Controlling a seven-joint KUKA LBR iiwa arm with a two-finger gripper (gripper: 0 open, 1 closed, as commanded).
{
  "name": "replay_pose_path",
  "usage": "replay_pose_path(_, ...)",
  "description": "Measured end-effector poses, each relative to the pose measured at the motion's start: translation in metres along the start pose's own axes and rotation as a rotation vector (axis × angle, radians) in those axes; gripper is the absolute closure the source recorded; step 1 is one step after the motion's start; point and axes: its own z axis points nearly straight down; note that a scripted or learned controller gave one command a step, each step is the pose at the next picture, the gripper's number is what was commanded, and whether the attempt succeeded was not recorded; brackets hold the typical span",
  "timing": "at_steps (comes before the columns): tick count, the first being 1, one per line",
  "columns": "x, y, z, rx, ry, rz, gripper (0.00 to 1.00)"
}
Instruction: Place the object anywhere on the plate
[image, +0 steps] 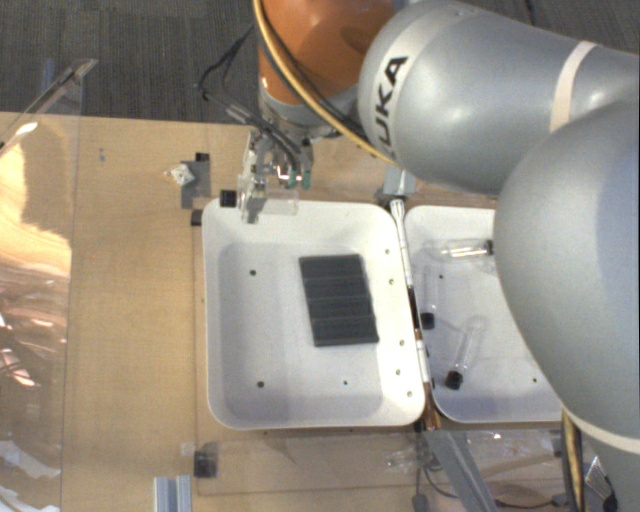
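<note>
The pincer (268, 190) hangs over the left bin's (230, 390) far rim; whether it grips is unclear. The clear tube (466, 345) looks light, slick; take mid-body.

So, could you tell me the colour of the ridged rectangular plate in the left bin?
Dark grey ridged plate, camera view.

Grey arm (520, 110) reaches leftward (orange-banded wrist), gripper (262, 200) pointing down.
</note>
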Motion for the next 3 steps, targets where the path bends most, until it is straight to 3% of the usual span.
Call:
replay_pose_path(1,0.033,-0.001,0.093,0.0,0.003,-0.086,1.0)
replay_pose_path(2,0.009,-0.001,0.131,0.003,0.003,0.447,1.0)
replay_pose_path(3,0.075,-0.002,0.147,0.0,0.003,-0.261,1.0)
